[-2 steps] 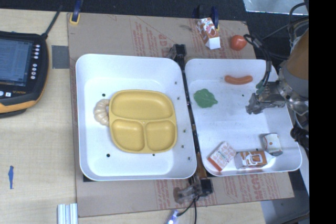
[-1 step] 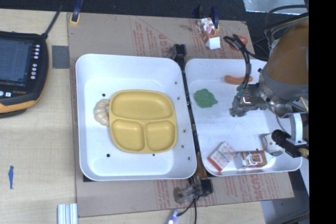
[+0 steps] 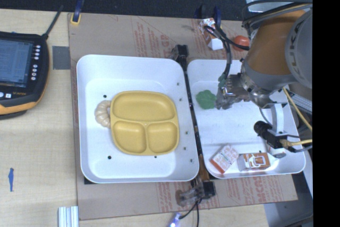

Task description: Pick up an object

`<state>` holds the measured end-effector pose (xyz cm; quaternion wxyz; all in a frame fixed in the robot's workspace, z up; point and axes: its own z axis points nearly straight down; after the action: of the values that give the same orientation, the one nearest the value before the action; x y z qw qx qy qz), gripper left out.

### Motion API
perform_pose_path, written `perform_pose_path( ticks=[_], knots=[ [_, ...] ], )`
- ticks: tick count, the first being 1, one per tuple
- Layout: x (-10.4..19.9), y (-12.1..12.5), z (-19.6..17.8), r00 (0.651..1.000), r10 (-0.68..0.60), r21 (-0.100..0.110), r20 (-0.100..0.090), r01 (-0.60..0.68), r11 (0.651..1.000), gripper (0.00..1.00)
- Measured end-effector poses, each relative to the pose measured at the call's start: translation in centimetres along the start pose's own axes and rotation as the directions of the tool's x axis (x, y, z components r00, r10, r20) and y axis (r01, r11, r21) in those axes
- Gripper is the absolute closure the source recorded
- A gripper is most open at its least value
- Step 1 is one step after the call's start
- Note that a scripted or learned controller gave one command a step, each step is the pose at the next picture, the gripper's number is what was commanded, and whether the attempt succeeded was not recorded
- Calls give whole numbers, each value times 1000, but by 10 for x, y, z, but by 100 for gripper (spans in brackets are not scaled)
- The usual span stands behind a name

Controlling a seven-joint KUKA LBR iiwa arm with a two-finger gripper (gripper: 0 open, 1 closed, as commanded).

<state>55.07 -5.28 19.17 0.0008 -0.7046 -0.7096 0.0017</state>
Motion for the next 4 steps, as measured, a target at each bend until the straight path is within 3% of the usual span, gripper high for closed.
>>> perform_pose_path(
  ticks=[1, 2, 3, 4],
  knots=[
    [0, 0, 0, 1000, 0, 0, 0, 0, 1000, 0],
    [28, 53, -3, 1000, 3, -1, -1, -3, 1000, 0],
    [-40, 29, 48, 1000, 3, 2, 1, -3, 1000, 0],
    [-43, 58, 100, 1000, -1, 0, 1, 1, 1000, 0]
  ],
)
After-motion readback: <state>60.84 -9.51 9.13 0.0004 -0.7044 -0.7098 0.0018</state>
